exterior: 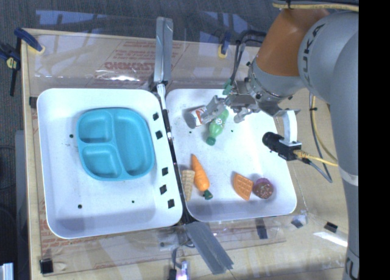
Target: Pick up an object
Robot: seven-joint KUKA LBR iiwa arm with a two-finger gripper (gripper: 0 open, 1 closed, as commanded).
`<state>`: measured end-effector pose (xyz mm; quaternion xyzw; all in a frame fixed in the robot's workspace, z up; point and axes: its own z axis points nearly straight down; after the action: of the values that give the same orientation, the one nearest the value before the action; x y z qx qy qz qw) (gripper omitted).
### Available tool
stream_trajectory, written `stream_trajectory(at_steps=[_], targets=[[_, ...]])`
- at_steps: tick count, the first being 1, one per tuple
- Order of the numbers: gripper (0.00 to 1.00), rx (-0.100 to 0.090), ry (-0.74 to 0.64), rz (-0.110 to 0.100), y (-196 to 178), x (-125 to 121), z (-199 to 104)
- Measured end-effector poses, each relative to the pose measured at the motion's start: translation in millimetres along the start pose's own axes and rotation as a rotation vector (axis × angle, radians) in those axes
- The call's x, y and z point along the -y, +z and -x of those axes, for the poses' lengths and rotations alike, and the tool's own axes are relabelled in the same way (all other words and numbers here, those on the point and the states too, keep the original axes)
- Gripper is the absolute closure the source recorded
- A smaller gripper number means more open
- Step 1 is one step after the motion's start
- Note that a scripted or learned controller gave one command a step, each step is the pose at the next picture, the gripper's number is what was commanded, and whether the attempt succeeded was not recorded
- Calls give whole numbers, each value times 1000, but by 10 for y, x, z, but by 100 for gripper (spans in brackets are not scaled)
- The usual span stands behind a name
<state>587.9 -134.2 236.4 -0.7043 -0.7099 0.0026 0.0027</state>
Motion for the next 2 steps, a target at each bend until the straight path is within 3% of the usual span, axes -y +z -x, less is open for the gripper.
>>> stream_trajectory(at_steps=[2], targets=[[0, 0, 130, 3, 1475, -478, 540]])
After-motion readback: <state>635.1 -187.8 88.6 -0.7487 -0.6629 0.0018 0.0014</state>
